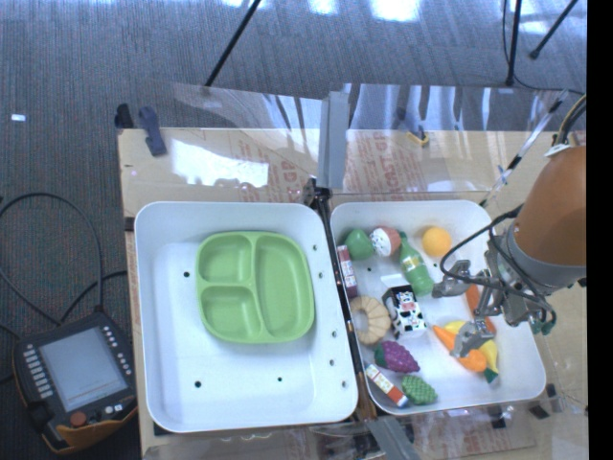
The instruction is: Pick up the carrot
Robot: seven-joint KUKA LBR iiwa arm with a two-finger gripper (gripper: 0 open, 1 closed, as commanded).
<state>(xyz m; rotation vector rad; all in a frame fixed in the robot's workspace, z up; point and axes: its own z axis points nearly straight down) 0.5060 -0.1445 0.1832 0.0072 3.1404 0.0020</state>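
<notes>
The gripper [474,336] hung over the carrot [448,337] at the right bin's [383,209] four o'clock; I couldn't tell the jaws' state. Next: descend and close.

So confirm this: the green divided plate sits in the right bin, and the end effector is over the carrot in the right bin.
Wrong about the plate. The camera view shows the plate in the left bin, not the right one. The rest holds: the end effector is over the carrot in the right bin.
</notes>
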